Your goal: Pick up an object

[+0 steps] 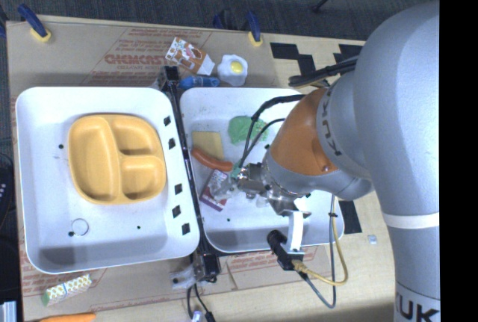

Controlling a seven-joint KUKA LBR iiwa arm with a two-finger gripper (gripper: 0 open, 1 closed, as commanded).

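1. Two shallow white plastic bins sit side by side on a brown cardboard-covered bench (97, 51); the left bin (37, 186) is the wider in view, and the right bin (224, 238) is partly covered by the robot arm.
2. A yellow plastic divided tray (116, 156) with three compartments lies flat in the far-left part of the left bin; a small clear ring (80, 226) lies near the bin's near-left corner.
3. The grey robot arm with an orange band above its wrist (306, 141) reaches in from the right and bends down over the right bin; the gripper (240, 180) hangs low at the bin's middle, just beside the objects there; its fingers are too hidden by the wrist to tell whether they are spread or closed.
4. In the right bin, a pale yellow flat block (208, 141) lies toward the far-left side; an orange-red sausage-shaped object (211, 159) lies just near of it, touching or nearly so; a small crumpled purple and white packet (214, 190) lies nearer still, just left of the gripper; a green rounded object (243, 128) sits to the right of the yellow block, partly behind a black cable.
5. Beyond the bins on the bench stand a small printed carton (184, 54), a blue object (199, 81) and a white and yellow round object (233, 69); a patterned wrapped packet (69, 288) lies near the near-left corner.
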